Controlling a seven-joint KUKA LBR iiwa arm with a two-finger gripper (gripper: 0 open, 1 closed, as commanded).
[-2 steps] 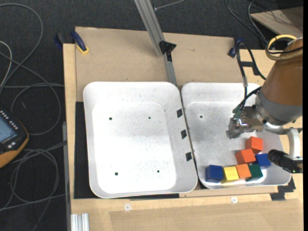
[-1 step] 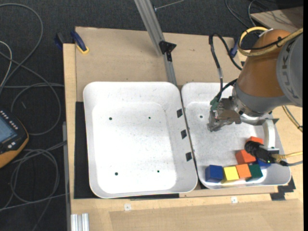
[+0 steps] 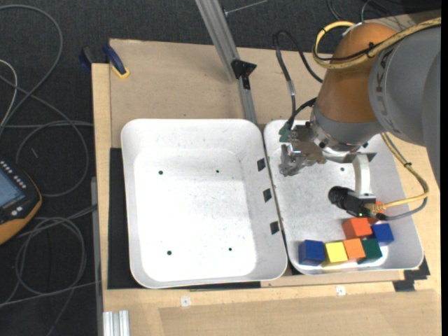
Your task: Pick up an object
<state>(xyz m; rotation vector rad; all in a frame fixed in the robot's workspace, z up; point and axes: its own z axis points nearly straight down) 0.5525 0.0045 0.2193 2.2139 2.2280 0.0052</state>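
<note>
Several small coloured blocks lie clustered at the near edge of the right bin: a blue cube, a yellow cube, an orange cube, a green piece, a red-orange block and a small blue block. My gripper hangs over the far left part of that bin, close to its left wall and well apart from the blocks. I see nothing in it.
The left white bin sits beside the right one, with black clips along their shared edge. A slanted metal pole rises behind the bins. Cables and a handheld device lie off the bench at left.
</note>
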